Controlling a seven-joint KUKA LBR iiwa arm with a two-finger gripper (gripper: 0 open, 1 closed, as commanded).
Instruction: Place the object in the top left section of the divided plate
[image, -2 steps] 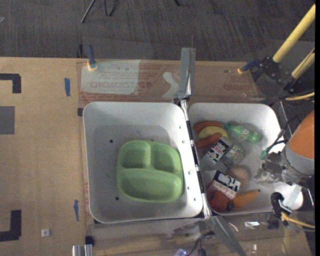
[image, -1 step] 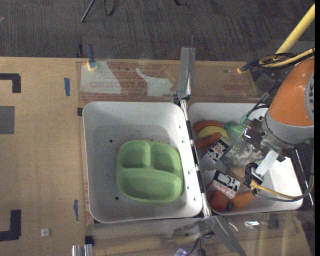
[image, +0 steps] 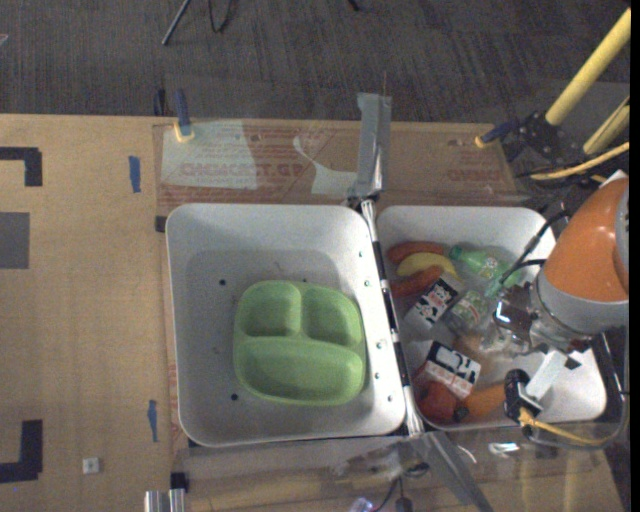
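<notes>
A green divided plate (image: 299, 342) lies in the left bin (image: 200, 250), with two small sections at the top and one wide section below; nothing lies in any of them. My gripper (image: 497, 318) is low over the right bin (image: 575, 395), among the cluttered objects. It hangs near a clear green bottle (image: 477, 264) and a black-and-white carton (image: 434, 300). Whether anything is held cannot be made out.
The right bin also holds a yellow banana (image: 428, 265), a red sausage-like piece (image: 416, 249), a second black-and-white carton (image: 452, 366), an orange carrot (image: 484, 401) and a red round item (image: 437, 402). A metal divider rail (image: 385, 320) separates the bins.
</notes>
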